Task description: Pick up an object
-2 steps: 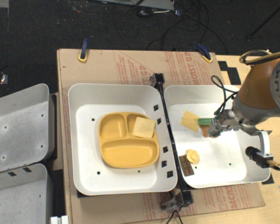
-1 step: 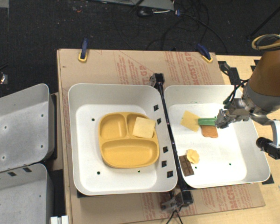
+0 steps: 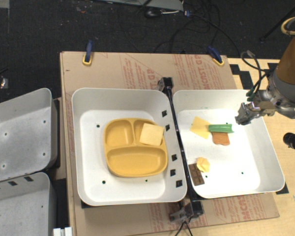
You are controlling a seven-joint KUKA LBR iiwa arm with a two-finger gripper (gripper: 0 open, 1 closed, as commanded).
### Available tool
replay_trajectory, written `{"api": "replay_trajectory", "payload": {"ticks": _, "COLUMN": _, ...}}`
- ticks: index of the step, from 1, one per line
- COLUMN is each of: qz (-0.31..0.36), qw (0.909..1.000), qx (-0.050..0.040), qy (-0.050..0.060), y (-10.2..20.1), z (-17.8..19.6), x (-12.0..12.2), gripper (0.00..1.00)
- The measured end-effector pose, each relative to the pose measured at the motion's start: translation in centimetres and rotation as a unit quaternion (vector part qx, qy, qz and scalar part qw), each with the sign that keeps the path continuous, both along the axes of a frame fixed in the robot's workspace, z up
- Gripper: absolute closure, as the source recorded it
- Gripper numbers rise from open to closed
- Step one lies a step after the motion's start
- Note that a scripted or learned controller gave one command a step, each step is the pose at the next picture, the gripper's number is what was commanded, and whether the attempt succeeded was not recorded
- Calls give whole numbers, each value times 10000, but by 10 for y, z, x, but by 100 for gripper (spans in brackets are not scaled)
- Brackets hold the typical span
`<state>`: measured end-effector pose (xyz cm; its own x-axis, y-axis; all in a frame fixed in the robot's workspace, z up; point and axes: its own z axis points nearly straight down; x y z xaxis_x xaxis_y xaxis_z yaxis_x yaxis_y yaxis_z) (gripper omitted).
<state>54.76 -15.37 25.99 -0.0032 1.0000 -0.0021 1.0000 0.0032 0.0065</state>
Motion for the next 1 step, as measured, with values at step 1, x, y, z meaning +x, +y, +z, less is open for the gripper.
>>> {"api": "replay_trajectory", "payload": {"ticks": 1, "qz": -2, "qw": 10000, "qx": 4, "qy": 17, "y": 0, "z": 21, "x": 1, "gripper": 100}}
